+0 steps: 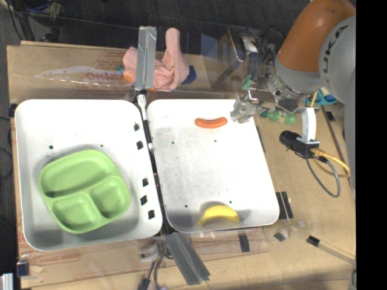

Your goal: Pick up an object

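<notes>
Nearest the camera, a yellow banana (219, 214) lies against the front wall of the right bin (181, 180), and that spot is a risk in itself: a descent there could catch the rim or pin the curved fruit against the wall so it rolls out of reach. To the left, a green divided tray (84, 189) sits in the left bin (36, 125), well apart from the arm and unlikely to matter. Farther back, an orange sausage-shaped piece (211, 122) rests on the floor of the right bin near its far wall, and it is the closest candidate for a pick. The end effector (247, 109) hangs at the far right corner of that bin, just beside the sausage and to its right, apparently over the rim; whether it is open or closed cannot be told from here. A straight drop from this position would likely strike the bin edge or miss the piece, and the small rounded shape could skid away. Beyond, pink cloth (160, 65) lies on the counter (60, 59).
</notes>
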`<act>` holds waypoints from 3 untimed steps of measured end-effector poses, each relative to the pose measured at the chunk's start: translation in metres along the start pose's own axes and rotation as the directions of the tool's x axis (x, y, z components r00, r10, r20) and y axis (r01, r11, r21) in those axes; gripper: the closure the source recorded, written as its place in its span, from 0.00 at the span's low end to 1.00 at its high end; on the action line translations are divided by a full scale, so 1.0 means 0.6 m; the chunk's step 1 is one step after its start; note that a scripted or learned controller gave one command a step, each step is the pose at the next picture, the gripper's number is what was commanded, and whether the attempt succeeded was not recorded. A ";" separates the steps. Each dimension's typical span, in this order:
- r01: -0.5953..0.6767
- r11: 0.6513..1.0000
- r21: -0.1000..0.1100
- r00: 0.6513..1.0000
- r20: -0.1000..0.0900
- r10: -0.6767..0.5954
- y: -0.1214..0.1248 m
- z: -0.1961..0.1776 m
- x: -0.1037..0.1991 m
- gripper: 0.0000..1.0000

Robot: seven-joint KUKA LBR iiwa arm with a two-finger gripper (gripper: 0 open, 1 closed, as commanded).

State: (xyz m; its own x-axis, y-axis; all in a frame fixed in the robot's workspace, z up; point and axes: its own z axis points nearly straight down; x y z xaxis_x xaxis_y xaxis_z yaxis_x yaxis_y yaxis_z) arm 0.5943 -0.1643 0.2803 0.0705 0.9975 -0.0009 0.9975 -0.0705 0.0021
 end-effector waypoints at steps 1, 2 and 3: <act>0.000 1.000 0.002 1.000 0.000 0.000 0.000 0.002 0.000 0.00; 0.002 1.000 0.009 1.000 -0.001 -0.002 0.074 0.177 0.008 0.00; 0.010 1.000 0.004 1.000 -0.001 -0.010 0.094 0.315 -0.057 0.00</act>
State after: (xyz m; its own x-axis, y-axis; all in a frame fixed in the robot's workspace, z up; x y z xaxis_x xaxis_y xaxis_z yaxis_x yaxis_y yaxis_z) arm 0.6486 -0.2027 0.0915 0.0605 0.9982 -0.0004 0.9982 -0.0605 -0.0018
